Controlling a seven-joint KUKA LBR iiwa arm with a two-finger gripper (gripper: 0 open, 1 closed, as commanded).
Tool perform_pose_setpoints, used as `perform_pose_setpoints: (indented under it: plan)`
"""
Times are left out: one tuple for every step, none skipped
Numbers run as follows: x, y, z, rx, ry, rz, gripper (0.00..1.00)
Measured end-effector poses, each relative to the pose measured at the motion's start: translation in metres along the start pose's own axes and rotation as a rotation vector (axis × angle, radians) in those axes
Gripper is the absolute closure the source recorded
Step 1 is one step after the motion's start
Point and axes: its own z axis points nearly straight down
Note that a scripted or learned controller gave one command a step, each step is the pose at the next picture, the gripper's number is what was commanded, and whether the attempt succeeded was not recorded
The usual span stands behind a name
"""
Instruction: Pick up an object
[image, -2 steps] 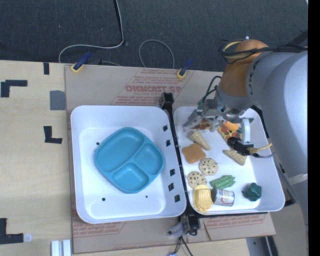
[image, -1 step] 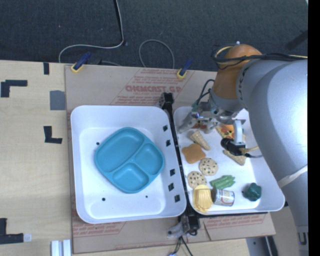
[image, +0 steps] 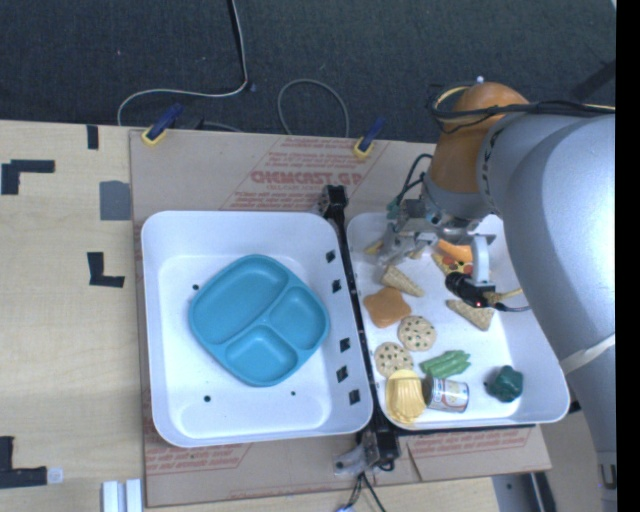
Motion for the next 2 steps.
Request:
perform_pose_setpoints:
  plan:
    - [0.000,0.000,0.000,0.000,-0.001,0.000,0.00]
    - [-0.002,-0.048,0.009,-0.010,0.002,0.004,0.00]
